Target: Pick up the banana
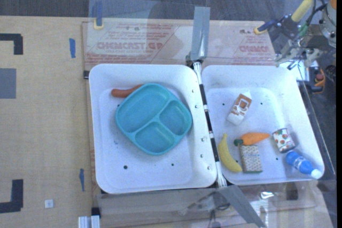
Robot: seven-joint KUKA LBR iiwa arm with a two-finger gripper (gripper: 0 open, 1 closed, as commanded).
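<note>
The yellow banana (228, 155) lies in the right bin (288, 91), at its front left corner, along the wall that divides the two bins. It curves from top to bottom and touches a small speckled block (250, 158) on its right. My gripper (295, 56) hangs at the far right corner of the right bin, above its back rim and well away from the banana. Nothing shows between its parts.
A small carton (240, 108), a carrot (254, 138), a printed can (282, 139) and a blue bottle (301, 164) share the right bin. The left bin (107, 168) holds a teal divided plate (154, 118) and an orange sausage (125, 92) behind it.
</note>
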